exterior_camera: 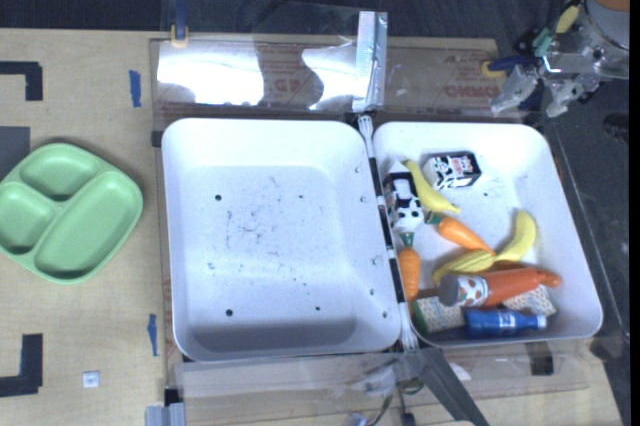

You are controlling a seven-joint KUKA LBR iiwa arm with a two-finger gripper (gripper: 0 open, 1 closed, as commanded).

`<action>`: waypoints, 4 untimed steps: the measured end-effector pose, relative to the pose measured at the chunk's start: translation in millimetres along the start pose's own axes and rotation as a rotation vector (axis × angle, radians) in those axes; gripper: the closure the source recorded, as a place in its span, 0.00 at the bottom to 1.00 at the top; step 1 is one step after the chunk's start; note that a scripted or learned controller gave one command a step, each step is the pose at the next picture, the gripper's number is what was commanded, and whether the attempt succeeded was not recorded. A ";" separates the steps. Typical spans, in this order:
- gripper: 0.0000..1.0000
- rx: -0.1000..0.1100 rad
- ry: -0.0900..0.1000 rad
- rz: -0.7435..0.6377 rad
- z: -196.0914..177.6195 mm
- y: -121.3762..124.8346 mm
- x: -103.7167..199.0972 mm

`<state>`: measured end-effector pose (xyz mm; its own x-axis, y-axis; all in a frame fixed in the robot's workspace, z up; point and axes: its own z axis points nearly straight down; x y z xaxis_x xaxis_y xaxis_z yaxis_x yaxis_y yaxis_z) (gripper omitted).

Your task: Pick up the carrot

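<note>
Right now your carrot (463,233) lies in the right bin (570,214), near its middle, tilted with the orange tip toward the lower right. A second carrot (408,272) lies against that bin's left wall, pointing down. Around them you have a yellow banana (432,190) just above the first carrot, another banana (520,236) to its right, a cow-patterned carton (403,204) at the left wall, a small black-and-white box (452,168) near the top, an orange bottle (500,285) and a blue bottle (505,321) along the bottom.

Your left bin (200,164) shows only its bare white floor. A green divided plate (65,211) sits on the bench, well left of both bins.

Your gripper (545,89) hangs beyond the right bin's top right corner, well apart from the carrot, with nothing between its fingers; you cannot tell how far they are spread.
</note>
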<state>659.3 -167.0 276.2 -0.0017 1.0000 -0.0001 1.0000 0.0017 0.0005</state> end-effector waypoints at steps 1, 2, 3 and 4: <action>0.00 0.001 0.000 0.013 91.8 -37.0 39.8; 0.00 0.001 0.001 -0.161 150.2 -88.9 66.5; 0.00 -0.007 0.000 -0.199 189.0 -119.7 70.1; 1.00 -0.013 -0.003 -0.196 178.5 -118.3 68.5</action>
<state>541.1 -98.7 97.7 -0.1961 0.9806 -0.0047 0.9805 0.1961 0.0127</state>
